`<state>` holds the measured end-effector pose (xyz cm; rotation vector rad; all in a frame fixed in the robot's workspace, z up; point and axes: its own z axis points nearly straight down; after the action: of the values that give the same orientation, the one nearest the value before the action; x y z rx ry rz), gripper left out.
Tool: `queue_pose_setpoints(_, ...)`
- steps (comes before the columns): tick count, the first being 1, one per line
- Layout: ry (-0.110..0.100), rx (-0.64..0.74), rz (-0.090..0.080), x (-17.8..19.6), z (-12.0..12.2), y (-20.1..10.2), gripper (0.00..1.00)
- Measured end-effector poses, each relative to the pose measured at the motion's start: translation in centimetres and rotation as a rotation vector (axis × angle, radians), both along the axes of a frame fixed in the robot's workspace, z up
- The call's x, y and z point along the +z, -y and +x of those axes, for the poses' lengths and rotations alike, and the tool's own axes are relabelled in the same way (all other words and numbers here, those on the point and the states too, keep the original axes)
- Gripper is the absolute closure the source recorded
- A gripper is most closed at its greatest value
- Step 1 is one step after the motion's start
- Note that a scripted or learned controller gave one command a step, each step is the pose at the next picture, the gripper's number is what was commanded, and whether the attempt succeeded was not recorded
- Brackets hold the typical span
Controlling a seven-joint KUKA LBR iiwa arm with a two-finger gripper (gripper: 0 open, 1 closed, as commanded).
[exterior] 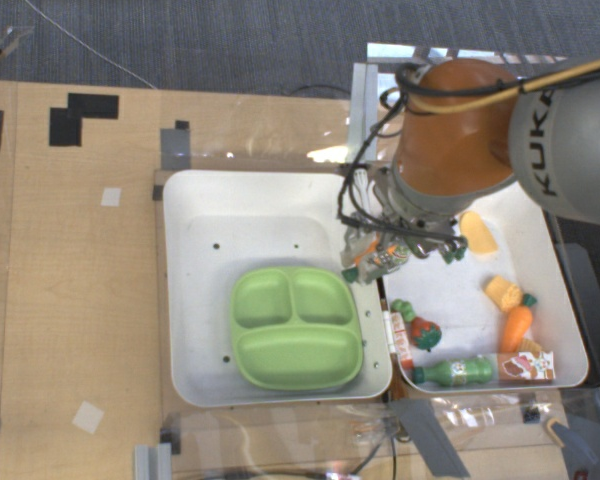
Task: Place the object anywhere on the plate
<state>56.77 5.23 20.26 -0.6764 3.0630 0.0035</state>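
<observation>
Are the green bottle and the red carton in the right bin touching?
Touching. The camera view shows the green bottle lying with its end against the red carton, no gap between them, by the right bin's front wall.

1. we see a robotics lab: a grey-and-orange kuka arm [480, 138] over a pale wooden surface [70, 298].
2. we note two white bins [195, 228], black marker patches [80, 116], cables [365, 183] and grey carpet [180, 18].
</observation>
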Motion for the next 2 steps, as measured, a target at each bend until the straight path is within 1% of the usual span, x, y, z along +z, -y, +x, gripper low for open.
queue_pose_setpoints(1, 0.000, 0.069, 0.000, 0.6, -3.0, -5.0, 1.00)
queue_pose_setpoints(2, 0.001, 0.329, -0.001, 3.1, -7.1, -9.0, 1.00)
